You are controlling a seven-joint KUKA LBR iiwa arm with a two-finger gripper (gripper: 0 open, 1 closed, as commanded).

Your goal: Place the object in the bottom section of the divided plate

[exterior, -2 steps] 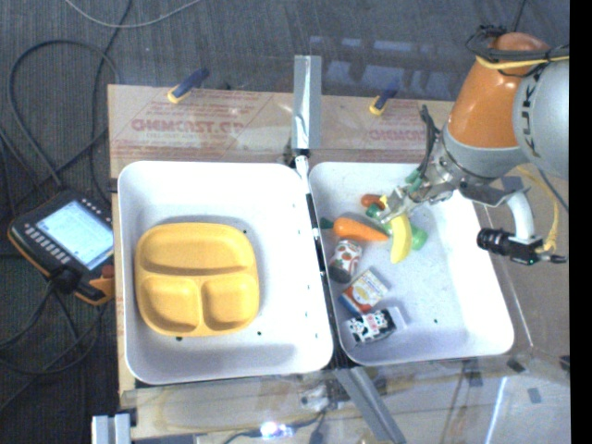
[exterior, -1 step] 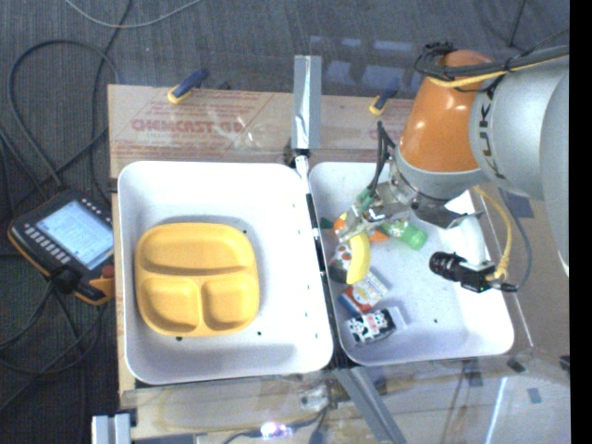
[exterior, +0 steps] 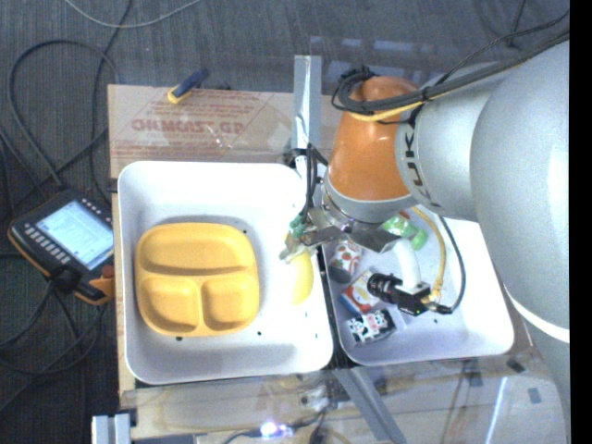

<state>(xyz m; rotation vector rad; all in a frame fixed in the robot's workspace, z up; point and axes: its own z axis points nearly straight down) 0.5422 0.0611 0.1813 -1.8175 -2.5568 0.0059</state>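
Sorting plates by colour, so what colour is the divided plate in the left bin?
Yellow, plain, seen in the camera view: divided plate.

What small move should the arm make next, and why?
Probably a short move left, toward the yellow divided plate. The gripper hangs at the left bin's right edge, with a yellow object just below it, still beside the plate. Whether the object is held is unclear.

One fixed camera above the bench, looking down at a slant, both white bins in frame, left bin (exterior: 139, 340) whole, right bin (exterior: 481, 331) half covered by the arm (exterior: 499, 165), floor cables beyond.
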